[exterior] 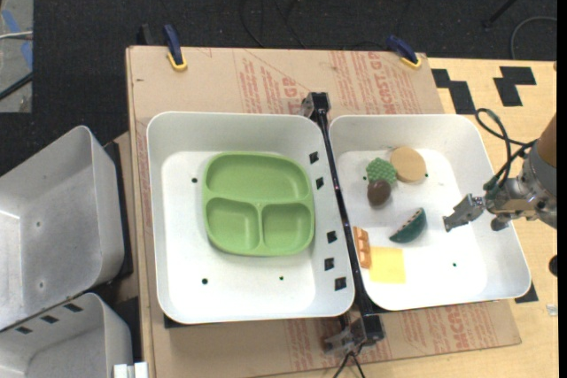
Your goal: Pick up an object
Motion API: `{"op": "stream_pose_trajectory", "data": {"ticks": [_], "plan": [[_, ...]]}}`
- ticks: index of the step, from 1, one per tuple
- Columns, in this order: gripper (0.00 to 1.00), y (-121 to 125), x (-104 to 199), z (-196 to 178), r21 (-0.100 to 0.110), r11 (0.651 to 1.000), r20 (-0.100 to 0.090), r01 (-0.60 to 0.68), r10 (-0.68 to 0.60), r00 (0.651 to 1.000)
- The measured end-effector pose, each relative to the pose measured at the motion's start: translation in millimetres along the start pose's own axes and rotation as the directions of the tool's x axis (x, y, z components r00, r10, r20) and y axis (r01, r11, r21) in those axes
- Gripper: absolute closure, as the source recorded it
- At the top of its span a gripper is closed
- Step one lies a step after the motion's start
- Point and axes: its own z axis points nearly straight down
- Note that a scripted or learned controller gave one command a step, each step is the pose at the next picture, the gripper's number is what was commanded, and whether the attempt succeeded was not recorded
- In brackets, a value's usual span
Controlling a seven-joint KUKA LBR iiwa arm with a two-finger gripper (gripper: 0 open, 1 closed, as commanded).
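The gripper (477, 214) hangs over the right bin (496, 279) at its three o'clock side, jaws spread a little with nothing between them. The nearest thing to pick is the dark green wedge (409, 227), toward nine o'clock of the fingers and well apart. I'd come straight down over its middle. Bare floor surrounds it; the yellow block (386, 265) sits at its seven o'clock, the bin wall farther off.
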Motion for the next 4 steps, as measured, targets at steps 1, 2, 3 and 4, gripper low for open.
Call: {"op": "stream_pose_trajectory", "data": {"ticks": [1, 2, 3, 4], "plan": [[0.00, 3.3, -7.9, 48.9, 0.004, 1.000, -0.002, -0.003, 0.003, 1.000], [0.00, 3.7, -4.9, 92.3, 0.004, 1.000, -0.002, -0.002, 0.002, 1.000], [0.00, 3.4, -4.0, 116.7, 0.002, 1.000, -0.002, -0.003, 0.003, 1.000], [1.00, 4.3, -4.4, 105.2, -0.002, 1.000, 0.000, -0.004, 0.004, 1.000]]}}
